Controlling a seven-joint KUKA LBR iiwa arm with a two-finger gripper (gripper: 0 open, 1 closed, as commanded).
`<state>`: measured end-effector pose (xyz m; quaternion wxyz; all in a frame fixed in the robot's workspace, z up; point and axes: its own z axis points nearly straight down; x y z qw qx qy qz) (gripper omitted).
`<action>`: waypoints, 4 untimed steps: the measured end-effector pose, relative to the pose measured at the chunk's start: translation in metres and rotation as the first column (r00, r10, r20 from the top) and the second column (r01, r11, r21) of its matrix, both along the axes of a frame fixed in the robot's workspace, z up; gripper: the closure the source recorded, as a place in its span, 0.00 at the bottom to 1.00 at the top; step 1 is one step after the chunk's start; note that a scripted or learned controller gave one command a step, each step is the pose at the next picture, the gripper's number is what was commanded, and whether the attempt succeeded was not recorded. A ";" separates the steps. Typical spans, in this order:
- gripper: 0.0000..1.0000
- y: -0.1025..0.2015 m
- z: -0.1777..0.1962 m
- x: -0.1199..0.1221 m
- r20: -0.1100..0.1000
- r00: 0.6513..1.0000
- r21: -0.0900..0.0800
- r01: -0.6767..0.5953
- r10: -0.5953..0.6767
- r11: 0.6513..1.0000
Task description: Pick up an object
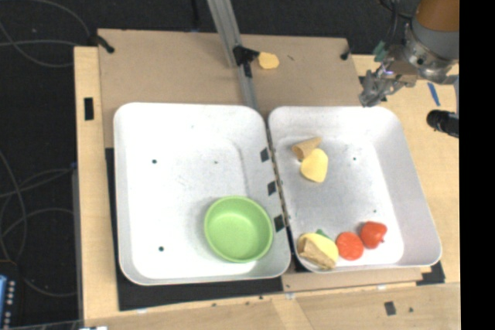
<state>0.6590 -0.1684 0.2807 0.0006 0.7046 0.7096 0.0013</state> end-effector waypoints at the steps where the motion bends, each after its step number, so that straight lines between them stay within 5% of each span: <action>1: 1.00 0.060 -0.004 0.001 -0.002 1.000 0.000 0.000 0.000 1.000; 4: 1.00 0.203 -0.025 -0.020 -0.003 1.000 0.000 0.000 0.000 1.000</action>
